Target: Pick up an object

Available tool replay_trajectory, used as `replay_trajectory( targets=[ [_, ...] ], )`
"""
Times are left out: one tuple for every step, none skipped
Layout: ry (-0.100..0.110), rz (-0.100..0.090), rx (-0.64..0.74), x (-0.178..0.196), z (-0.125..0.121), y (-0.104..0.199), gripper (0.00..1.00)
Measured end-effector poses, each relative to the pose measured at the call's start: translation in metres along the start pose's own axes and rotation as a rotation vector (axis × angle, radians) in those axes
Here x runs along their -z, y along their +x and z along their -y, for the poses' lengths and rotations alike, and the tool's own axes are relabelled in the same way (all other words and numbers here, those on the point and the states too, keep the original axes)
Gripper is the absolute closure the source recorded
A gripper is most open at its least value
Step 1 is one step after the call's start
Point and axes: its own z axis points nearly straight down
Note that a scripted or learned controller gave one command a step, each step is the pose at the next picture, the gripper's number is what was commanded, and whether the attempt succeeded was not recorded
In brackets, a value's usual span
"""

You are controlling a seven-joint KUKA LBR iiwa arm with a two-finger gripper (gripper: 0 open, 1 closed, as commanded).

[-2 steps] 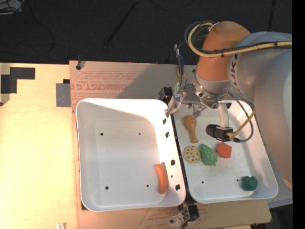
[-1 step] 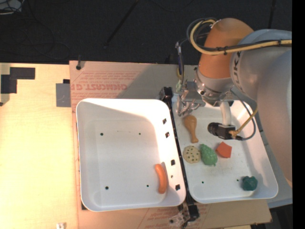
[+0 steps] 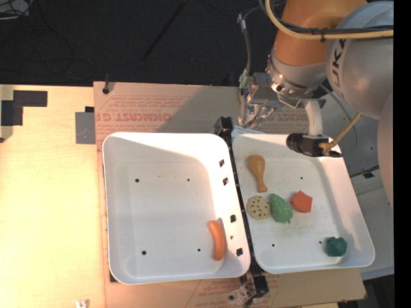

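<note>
My gripper (image 3: 257,115) hangs above the far left corner of the right bin (image 3: 357,205), raised well over its rim. Nothing shows beneath it but the bin's back edge. Inside that bin lie a brown drumstick (image 3: 258,171), a round tan dotted biscuit (image 3: 257,207), a green lumpy piece (image 3: 280,208), a red-orange block (image 3: 302,201) and a teal lump (image 3: 335,246). The drumstick is the nearest of them, a short way in front of the gripper. An orange sausage (image 3: 218,239) rests in the left bin (image 3: 108,178) near its right wall.
The two bins meet at a black-clipped divider (image 3: 230,178). They stand on a brown cardboard sheet (image 3: 160,111) over a pale wooden bench (image 3: 45,204). The grey arm with its orange band (image 3: 314,11) fills the upper right.
</note>
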Motion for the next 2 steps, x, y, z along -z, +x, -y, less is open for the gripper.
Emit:
replay_trajectory(
  targets=[
    [-0.001,-0.002,0.004,0.095,0.009,0.064,1.0],
    [0.021,0.003,-0.004,-0.032,0.027,0.055,1.0]
  ],
)
